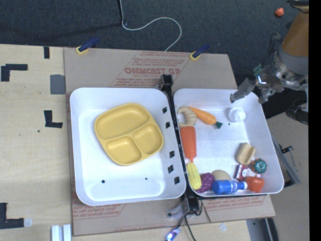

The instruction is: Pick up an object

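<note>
Seen from above, the counter (pixel 30 134) carries a cardboard sheet (pixel 145 67) clipped at its far edge, likely so the two white bins on it do not slide. The arm (pixel 297 39) reaches in from the right and its claw (pixel 251 90) hangs over the far right corner of the right bin (pixel 266 134), above the rim and touching nothing. One dark finger (pixel 241 93) points toward the bin; whether the claw is wide or narrow I cannot tell from this angle, and nothing shows between its fingers.

The left bin (pixel 80 149) holds a yellow divided plate (pixel 129 133), lying flat and turned at a slant, with bare floor around it.

The right bin holds everything worth picking. Along its left wall lie a pale curved piece (pixel 188 115), an orange carrot (pixel 204 116) just beside it, a long orange-red piece (pixel 188 142) and a corn cob (pixel 193 174) below that. Near the far right corner a small white cap-like thing (pixel 236 114) sits alone, closest to the claw. The near right corner is crowded: a tan bread-like piece (pixel 245 153), a green and red round thing (pixel 259 165), purple grapes (pixel 206 181), a beige lump (pixel 220 174), a blue bottle (pixel 225 187) and a red piece (pixel 255 184), many touching.

The white thing looks the easiest target, since it stands apart from the rest.
</note>
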`<state>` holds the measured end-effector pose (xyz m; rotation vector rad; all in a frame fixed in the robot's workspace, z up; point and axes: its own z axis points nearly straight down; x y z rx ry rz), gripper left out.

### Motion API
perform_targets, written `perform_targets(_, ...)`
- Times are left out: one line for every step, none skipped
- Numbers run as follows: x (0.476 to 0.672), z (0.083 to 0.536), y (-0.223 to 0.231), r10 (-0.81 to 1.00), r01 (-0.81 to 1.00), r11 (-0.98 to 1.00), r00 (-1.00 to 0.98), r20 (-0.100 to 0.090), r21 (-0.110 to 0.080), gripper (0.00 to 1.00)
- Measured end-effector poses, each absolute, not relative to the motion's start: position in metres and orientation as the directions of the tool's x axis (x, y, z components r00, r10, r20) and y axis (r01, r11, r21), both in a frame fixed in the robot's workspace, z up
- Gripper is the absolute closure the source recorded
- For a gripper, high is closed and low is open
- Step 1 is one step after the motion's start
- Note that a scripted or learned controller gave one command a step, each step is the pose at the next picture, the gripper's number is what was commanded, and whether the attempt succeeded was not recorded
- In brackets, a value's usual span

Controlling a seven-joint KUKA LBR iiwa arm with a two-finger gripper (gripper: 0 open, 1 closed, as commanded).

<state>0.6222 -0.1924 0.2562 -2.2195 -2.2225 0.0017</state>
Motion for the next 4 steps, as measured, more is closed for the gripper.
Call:
perform_targets(0.535, 0.243, -0.166, 1.000, 1.000, -0.002, 0.002, 0.003, -0.009, 0.00)
perform_targets(0.539, 0.254, -0.167, 1.000, 1.000, 0.002, -0.002, 0.000, -0.002, 1.00)
perform_targets(0.521, 0.300, -0.038, 1.000, 1.000, 0.013, -0.013, 0.003, 0.002, 1.00)
perform_targets(0.482, 0.358, 0.035, 1.000, 1.000, 0.010, -0.010, 0.002, 0.002, 1.00)
